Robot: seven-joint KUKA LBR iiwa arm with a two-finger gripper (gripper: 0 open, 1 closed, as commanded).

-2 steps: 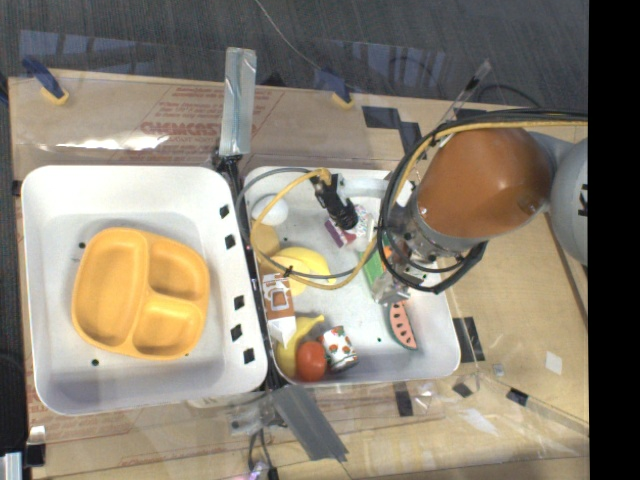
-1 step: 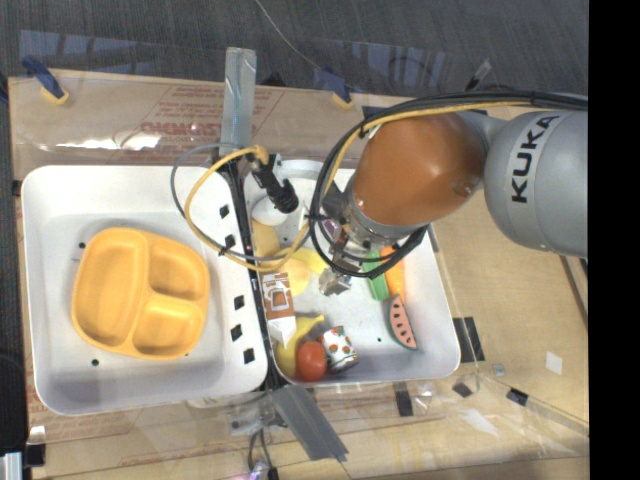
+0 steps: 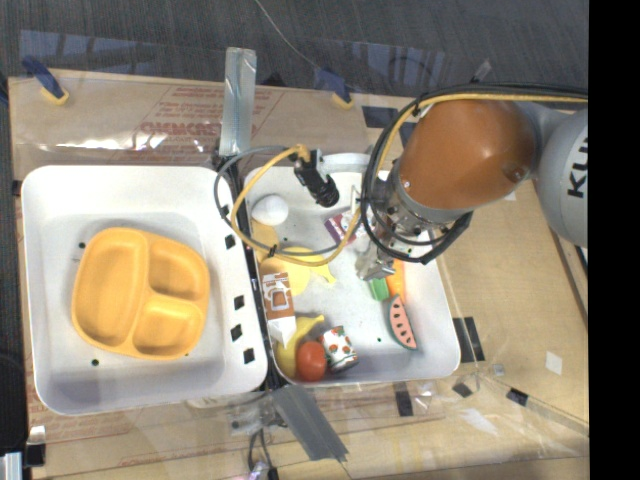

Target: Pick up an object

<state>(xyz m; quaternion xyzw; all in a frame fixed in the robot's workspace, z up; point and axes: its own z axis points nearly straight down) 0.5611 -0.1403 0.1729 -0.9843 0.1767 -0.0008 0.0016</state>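
Observation:
The right bin (image 3: 435, 353) holds several small objects: a watermelon slice (image 3: 401, 323), a green piece (image 3: 378, 288), a red tomato (image 3: 311, 361), a banana (image 3: 290, 338), a small printed can (image 3: 338, 347), a brown packet (image 3: 277, 293) and a white ball (image 3: 269, 209). My gripper (image 3: 378, 266) reaches down into this bin from under the orange wrist band (image 3: 465, 153), right above the green piece. The wrist hides most of the fingers.
The left bin (image 3: 50, 268) carries a yellow divided plate (image 3: 140, 291). Yellow and black cables (image 3: 290, 168) loop over the back of the right bin. A grey taped divider (image 3: 240, 88) stands between the bins.

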